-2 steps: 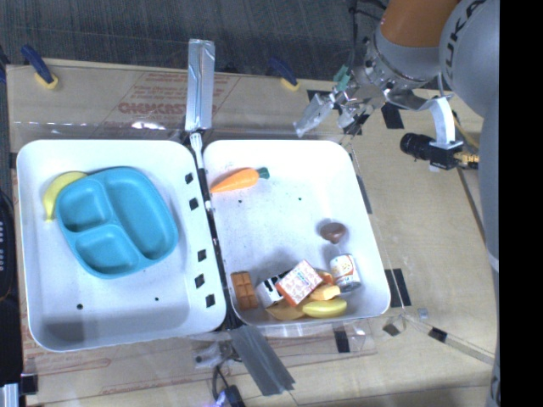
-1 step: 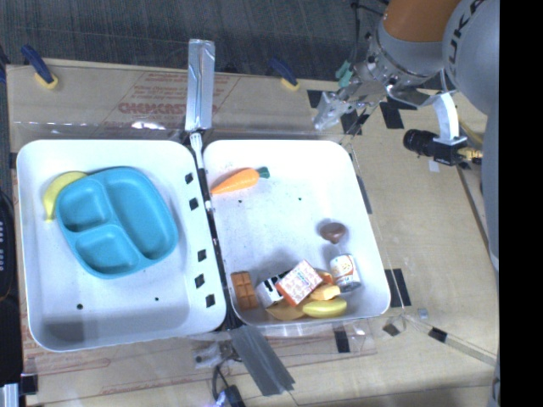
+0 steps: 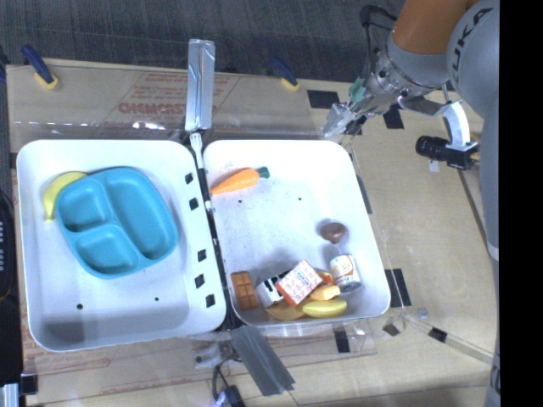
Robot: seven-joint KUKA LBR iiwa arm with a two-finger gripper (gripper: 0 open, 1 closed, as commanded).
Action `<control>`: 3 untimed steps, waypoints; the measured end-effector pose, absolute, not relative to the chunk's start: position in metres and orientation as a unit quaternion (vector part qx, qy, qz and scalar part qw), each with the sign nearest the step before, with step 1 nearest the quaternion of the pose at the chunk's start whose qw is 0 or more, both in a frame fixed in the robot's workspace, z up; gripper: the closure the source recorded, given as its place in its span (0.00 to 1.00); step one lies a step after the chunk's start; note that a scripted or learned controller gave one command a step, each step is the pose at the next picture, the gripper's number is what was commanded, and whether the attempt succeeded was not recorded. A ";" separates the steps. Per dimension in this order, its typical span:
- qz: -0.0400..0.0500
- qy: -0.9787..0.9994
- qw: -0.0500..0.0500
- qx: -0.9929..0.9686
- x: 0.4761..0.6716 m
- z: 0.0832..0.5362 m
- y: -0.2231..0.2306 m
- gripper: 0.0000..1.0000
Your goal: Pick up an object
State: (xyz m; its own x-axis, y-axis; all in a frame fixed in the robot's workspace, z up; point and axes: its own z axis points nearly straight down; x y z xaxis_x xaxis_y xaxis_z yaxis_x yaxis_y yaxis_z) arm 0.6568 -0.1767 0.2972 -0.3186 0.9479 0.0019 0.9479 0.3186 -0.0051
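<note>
Here your hand [image 3: 339, 122] hangs just past the far right corner of the right bin [image 3: 361, 197], above the counter [image 3: 424, 227] rather than over the bin floor. Its tips blur against the bin's clear rim, so you cannot tell how wide it stands, and nothing shows between the tips.

Inside the right bin, a toy carrot [image 3: 235, 181] lies alone near the far left side, close to the divider. A small brown round piece [image 3: 332, 231] sits apart towards the right wall. The rest crowds the near edge: a brown waffle-like block [image 3: 243, 289], a red and white carton [image 3: 298, 283], a small can [image 3: 344, 270], and a yellow banana [image 3: 324, 309], all touching or overlapping one another.

In the left bin [image 3: 34, 295] you have a blue divided plate [image 3: 116, 220] with a yellow piece [image 3: 59, 189] tucked under its far left rim.

A silver strip [image 3: 200, 83] stands up behind the seam between the bins, and blue clamps [image 3: 39, 65] grip the counter's far edge.
</note>
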 end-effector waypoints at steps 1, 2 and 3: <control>0.001 -0.812 0.002 -0.584 0.657 0.298 -0.176 0.00; 0.003 -0.824 0.007 -0.566 0.610 0.152 -0.160 0.00; 0.002 -0.747 0.003 -0.664 0.516 0.122 -0.211 0.00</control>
